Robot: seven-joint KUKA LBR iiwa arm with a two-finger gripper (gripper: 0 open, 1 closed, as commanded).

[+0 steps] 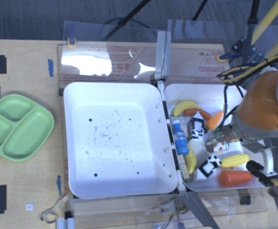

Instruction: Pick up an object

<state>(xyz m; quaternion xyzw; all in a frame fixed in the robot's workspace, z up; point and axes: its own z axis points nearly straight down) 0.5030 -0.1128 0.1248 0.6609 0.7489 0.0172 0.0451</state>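
The right bin [210,90] holds several small toys. A yellow banana [183,107] lies at its far left, with a red piece [195,112] and an orange carrot [215,119] beside it. A blue bottle [179,136] lies along the left wall, next to a black-and-white toy [197,129]. Near the front are a second black-and-white toy [209,165], a yellow corn cob [234,160], a red vegetable [234,177] and another yellow piece [191,162]. My gripper [219,144] hangs over the middle of this bin, between the carrot and the corn cob. Nothing visibly sits in it.
The left bin [112,137] is a bare white tray. A green divided plate [17,126] rests on the bench at far left. Clear panels [110,61] stand behind both bins. The arm's orange band [261,104] covers the right bin's right side.
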